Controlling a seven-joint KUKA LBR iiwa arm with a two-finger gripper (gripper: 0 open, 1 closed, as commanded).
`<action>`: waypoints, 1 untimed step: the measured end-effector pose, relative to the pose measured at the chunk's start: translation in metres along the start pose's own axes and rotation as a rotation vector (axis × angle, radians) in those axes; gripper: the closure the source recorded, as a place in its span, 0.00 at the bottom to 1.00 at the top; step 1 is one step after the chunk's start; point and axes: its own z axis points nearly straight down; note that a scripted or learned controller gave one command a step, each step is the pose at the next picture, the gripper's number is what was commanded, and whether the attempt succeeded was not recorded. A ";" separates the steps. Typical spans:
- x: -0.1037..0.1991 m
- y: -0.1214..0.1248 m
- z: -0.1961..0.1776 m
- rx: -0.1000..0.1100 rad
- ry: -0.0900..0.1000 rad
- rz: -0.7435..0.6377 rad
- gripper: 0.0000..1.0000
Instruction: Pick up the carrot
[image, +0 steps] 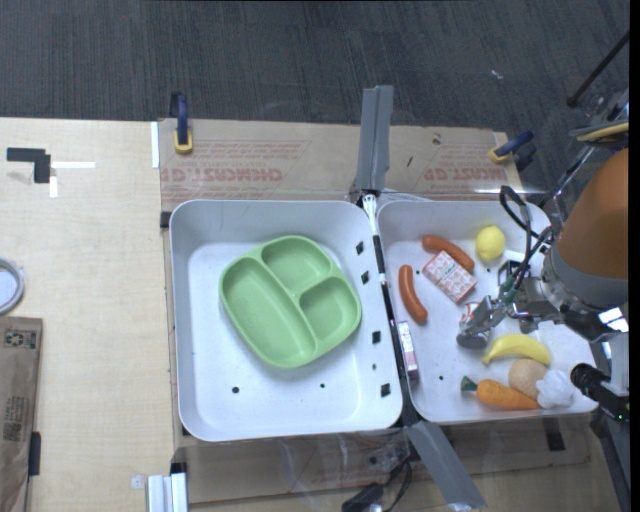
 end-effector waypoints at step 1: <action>-0.017 -0.002 0.097 -0.002 0.001 -0.189 0.00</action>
